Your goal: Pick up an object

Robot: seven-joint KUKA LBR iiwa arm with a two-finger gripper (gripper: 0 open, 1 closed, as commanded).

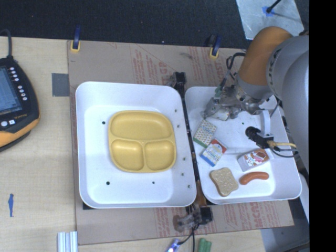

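Note:
My gripper [219, 108] hangs low over the far left part of the right bin [283, 193], with the grey arm and its orange band behind it. Just in front of it lies a pale green packet [205, 133], apart from the gripper. Nearer the front are a small blue and red carton [212, 153], a slice of toy bread [224, 181], a toy sausage [254, 177] and a small white and red box [253, 159]. I see nothing held in the gripper.
The left bin [89, 140] holds a yellow divided plate [142, 140]. A black and orange teach pendant [13, 104] lies on the bench at the far left. Clamps sit between the bins at the back [179, 79] and front [191, 217].

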